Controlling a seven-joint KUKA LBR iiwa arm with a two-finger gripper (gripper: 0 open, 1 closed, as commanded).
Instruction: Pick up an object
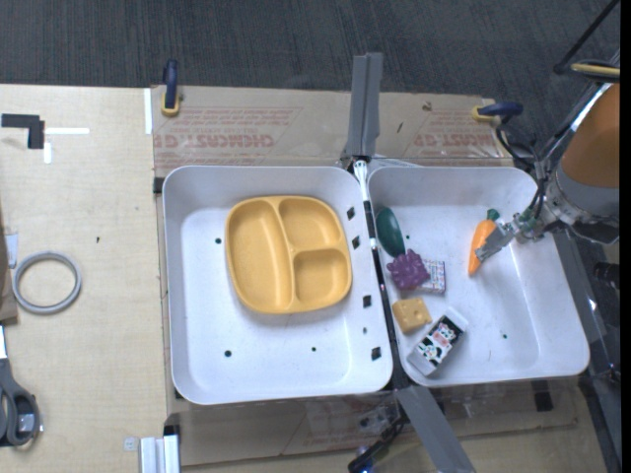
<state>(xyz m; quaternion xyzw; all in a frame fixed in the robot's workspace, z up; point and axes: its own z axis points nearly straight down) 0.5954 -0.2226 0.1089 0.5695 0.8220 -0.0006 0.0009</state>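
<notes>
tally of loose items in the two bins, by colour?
Yellow: 2, divided plate, block
Orange: 1, carrot
Green: 1, oval piece
Purple: 1, grape bunch
Black-and-white: 1, small carton
Total: 6

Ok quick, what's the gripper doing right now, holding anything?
Gripper: at the carrot in the right bin; a grasp cannot be told.
</notes>
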